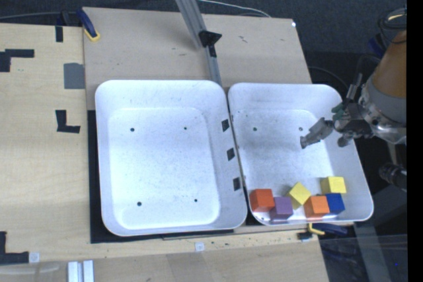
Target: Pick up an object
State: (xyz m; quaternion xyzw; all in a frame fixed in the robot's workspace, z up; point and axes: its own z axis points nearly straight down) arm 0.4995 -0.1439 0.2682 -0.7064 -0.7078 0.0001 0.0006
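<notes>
**Claw over the right bin, blocks at the near edge**

The claw (328, 133) hangs over the right bin (277, 105), its fingers apparently spread with nothing between them, though the view is small. The blocks sit apart from it along the near wall: orange (262, 199), purple (283, 207), yellow (299, 193), orange (317, 205), blue (335, 203), yellow (334, 184).
</notes>
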